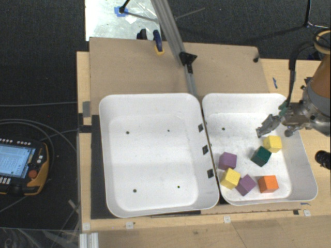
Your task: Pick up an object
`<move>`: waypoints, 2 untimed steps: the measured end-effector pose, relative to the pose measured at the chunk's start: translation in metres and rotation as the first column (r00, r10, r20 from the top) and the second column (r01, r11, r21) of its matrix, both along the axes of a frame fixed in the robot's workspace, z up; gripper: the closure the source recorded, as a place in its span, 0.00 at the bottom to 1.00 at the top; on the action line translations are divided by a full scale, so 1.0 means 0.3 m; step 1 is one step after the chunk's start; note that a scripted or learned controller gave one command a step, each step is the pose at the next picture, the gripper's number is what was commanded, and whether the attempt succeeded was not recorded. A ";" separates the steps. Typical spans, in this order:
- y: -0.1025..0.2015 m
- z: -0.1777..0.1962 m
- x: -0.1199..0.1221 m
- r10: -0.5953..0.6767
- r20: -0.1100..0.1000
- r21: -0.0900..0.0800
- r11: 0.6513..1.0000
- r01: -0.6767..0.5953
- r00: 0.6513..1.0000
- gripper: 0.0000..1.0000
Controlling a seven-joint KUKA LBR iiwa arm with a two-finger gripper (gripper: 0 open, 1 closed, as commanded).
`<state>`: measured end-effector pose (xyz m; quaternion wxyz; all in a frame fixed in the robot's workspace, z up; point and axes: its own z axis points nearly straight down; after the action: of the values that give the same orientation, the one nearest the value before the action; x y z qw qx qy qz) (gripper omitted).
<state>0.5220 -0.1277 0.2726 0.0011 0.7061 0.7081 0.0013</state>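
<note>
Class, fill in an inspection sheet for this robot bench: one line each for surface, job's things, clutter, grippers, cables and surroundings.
Surface: tan bench bearing left bin and right bin, side by side.
Job's things: in the right bin, yellow block, dark green block, purple block, second yellow block, second purple block, orange block.
Clutter: blue-handled clamp at the bench's far edge.
Grippers: gripper above the right bin, by the yellow block; fingers' state unclear, nothing seen held.
Cables: black cable by the arm; cables on the floor at left.
Surroundings: teach pendant on dark floor; slanted metal pole.
</note>
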 end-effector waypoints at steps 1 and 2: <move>0.000 0.000 0.000 0.000 0.000 0.000 1.000 0.000 1.000 0.00; -0.245 -0.143 -0.020 -0.009 -0.005 -0.003 1.000 0.009 1.000 0.00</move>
<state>0.5158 -0.2013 0.2298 0.0005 0.7092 0.7050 -0.0017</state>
